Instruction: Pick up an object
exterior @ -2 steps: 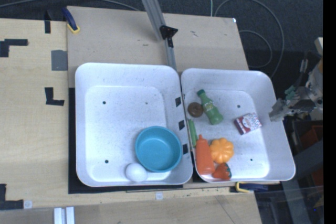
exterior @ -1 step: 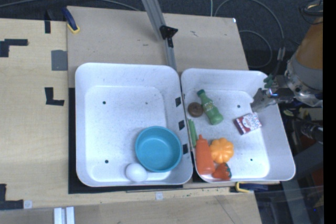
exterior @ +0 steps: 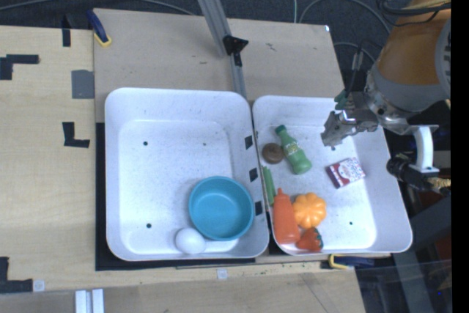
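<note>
A: In the camera view, where was the gripper [exterior: 333,134]?

B: It hung over the right bin [exterior: 388,231], near its upper right part, with the grey arm [exterior: 410,62] and its orange band coming in from the right. The fingers were dark and small against the white floor, so I cannot tell if they were apart or together. I saw nothing between them.

A: And the objects to pick?

B: All lay in the right bin. A green bottle [exterior: 293,151] lay tilted just left of the gripper, and a brown round thing [exterior: 272,152] was just beside its lower end. A small red and white packet [exterior: 345,172] lay below the gripper, apart from it. Near the lower rim were an orange pumpkin [exterior: 309,210], an orange bottle [exterior: 284,216] touching it, and a red thing [exterior: 311,239] partly hidden under them; its shape was hard to make out. A thin green stick [exterior: 268,184] lay along the left wall.

A: The left bin [exterior: 124,157]?

B: It held a blue bowl [exterior: 220,207] and a white ball [exterior: 190,240] touching the bowl.
</note>
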`<state>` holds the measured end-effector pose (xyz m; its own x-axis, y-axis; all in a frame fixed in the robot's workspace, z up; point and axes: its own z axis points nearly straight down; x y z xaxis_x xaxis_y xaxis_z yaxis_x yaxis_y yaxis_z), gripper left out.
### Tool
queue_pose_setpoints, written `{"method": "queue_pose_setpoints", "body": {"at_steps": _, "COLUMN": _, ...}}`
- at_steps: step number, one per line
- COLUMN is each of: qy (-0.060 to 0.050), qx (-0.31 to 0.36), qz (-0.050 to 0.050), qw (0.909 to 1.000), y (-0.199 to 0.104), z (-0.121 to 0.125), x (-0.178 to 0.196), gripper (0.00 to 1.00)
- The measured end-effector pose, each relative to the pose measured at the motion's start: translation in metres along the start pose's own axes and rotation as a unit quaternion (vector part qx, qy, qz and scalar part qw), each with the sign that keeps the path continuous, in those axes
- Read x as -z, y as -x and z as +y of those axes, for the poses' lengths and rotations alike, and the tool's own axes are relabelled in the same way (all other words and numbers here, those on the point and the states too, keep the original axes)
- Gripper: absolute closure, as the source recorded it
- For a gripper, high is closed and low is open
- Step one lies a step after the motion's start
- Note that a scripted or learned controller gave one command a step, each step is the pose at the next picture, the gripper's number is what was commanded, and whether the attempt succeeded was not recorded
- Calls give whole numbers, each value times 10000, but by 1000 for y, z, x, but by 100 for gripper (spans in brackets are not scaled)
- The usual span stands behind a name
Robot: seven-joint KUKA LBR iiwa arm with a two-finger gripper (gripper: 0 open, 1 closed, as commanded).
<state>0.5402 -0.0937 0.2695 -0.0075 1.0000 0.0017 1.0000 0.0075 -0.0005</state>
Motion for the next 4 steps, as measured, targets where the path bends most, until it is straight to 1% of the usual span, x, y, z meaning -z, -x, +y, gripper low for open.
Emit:
{"method": "queue_pose_setpoints", "body": {"at_steps": 1, "qy": 0, "qx": -2, "qz": -3, "qw": 10000, "y": -55, "z": 26, "x": 0, "gripper": 100}}
{"method": "queue_pose_setpoints", "body": {"at_steps": 2, "qy": -13, "qx": -9, "qz": -8, "qw": 10000, "y": -101, "z": 40, "x": -18, "gripper": 100}}
{"method": "queue_pose_setpoints", "body": {"at_steps": 3, "qy": -7, "qx": -8, "qz": -9, "qw": 10000, "y": -147, "z": 63, "x": -34, "gripper": 100}}
{"method": "queue_pose_setpoints", "body": {"at_steps": 4, "qy": 0, "qx": -10, "qz": -4, "qw": 10000, "y": -189, "z": 80, "x": -31, "gripper": 100}}
